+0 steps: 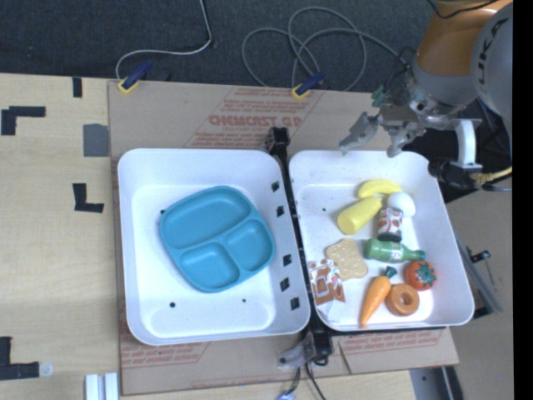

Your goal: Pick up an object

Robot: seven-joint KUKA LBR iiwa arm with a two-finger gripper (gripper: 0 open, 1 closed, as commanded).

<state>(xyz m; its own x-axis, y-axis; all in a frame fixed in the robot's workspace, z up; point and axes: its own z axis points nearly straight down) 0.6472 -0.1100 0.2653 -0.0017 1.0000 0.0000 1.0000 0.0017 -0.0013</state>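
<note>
While nothing is yet between the fingers, the scene reads as follows, left to right:

Left bin (133, 223): it bears a blue divided plate (216, 237) lying flat near its middle; no pickable toy lies beside it.

Divider: a black hinge strip (287, 223) runs between the two bins; worth keeping the fingers away from it.

Right bin (321, 169): all the candidates sit here, crowded toward the right and near half.

Candidates: a patterned wrapper (325, 280) by the left wall, a tan cookie shape (346, 259), a yellow cylinder (359, 214), a banana (379, 188) just behind it, a small bottle with a white cap (391, 219), a green bottle (391, 251) on its side, a carrot (374, 299), a brown ring (404, 300) and a tomato (420, 274).

Gripper (375, 140): it hovers above the far edge of the right bin, fingers apart and empty, well clear of the toys.

Step in hand: by my judgement, the approach, before any descent.

Doing it well: choose a piece with free flanks. The yellow cylinder looks best, since bare floor lies to its left; set the fingers across its short axis, come straight down, and close only once both tips are below its widest part.

Risk: the banana and capped bottle sit close, so a skewed descent could nudge them.
</note>
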